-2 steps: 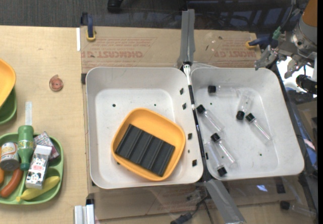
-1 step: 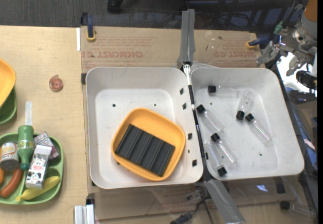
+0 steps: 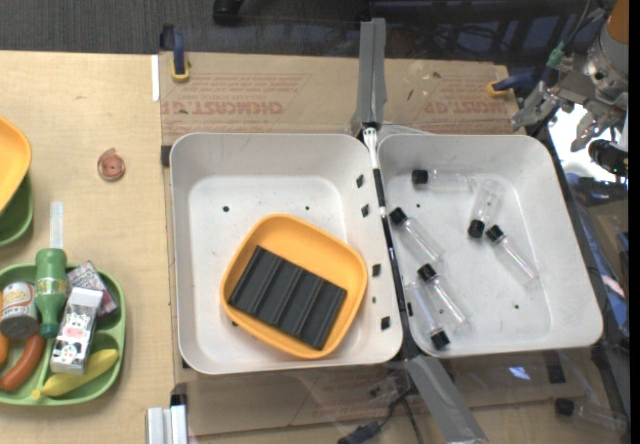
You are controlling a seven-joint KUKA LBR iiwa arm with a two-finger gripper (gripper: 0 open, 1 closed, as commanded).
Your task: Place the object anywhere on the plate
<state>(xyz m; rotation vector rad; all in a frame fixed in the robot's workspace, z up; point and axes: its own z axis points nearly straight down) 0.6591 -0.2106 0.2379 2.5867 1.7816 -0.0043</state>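
Observation:
A yellow plate (image 3: 300, 230) sits in the left bin (image 3: 200, 232), toward its front. A black ribbed rectangular block (image 3: 288, 297) lies flat on the plate, slightly skewed. The gripper (image 3: 583, 124) hangs over the far right corner of the right bin (image 3: 560, 262), well away from the plate and the block. Nothing shows in its grasp.
Several clear vials with black caps (image 3: 483, 214) lie scattered in the right bin. On the wooden bench at left are a green tray of toy food (image 3: 60, 332), a yellow dish (image 3: 10, 167) and a small pink disc (image 3: 111, 166). Cardboard lies behind the bins.

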